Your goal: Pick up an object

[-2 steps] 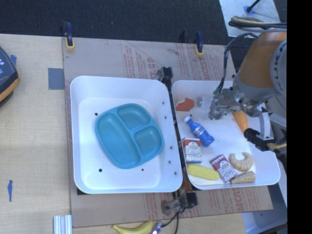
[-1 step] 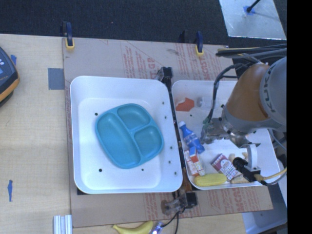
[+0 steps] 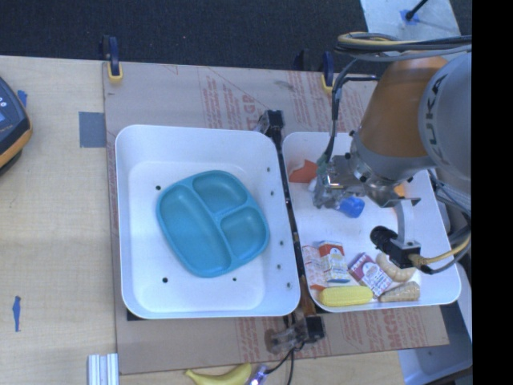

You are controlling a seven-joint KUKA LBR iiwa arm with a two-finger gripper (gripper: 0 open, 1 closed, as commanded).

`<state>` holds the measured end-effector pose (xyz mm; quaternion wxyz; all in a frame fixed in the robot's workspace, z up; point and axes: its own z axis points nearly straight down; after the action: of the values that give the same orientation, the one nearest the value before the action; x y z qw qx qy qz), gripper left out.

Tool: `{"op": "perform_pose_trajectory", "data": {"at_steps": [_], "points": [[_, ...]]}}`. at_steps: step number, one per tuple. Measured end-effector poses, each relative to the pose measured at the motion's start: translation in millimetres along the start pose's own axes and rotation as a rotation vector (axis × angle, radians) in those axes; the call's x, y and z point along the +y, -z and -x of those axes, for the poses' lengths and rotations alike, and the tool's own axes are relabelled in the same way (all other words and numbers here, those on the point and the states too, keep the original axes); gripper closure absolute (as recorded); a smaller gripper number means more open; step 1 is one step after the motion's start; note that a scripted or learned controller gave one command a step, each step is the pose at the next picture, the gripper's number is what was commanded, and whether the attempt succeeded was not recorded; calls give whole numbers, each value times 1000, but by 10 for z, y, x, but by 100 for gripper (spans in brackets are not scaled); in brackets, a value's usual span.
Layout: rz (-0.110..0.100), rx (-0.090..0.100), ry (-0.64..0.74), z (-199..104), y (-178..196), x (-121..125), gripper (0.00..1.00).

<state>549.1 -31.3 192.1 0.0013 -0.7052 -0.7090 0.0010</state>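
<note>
Here the gripper (image 3: 333, 192) hangs low in the right bin (image 3: 446, 224), presumably to reach the small blue object (image 3: 351, 208) just beside it; whether its jaws are open or closed I cannot tell. The orange piece (image 3: 302, 172) lies near, the soft packets (image 3: 330, 265) and corn cob (image 3: 346, 297) further off, while the glossy, compartmented blue plate (image 3: 212, 222) occupies the left bin (image 3: 128, 215).

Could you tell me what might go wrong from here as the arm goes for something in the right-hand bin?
The gripper sits low between the orange piece and the blue object, so it may knock either aside. The food items lie crowded at the right bin's near edge, so a grab there could catch two.
</note>
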Motion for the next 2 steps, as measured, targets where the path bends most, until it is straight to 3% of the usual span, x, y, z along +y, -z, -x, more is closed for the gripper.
{"op": "perform_pose_trajectory", "data": {"at_steps": [1,2], "points": [[0,-1,-3,732,-251,210,0],[-1,0,-3,833,-814,672,0]]}}
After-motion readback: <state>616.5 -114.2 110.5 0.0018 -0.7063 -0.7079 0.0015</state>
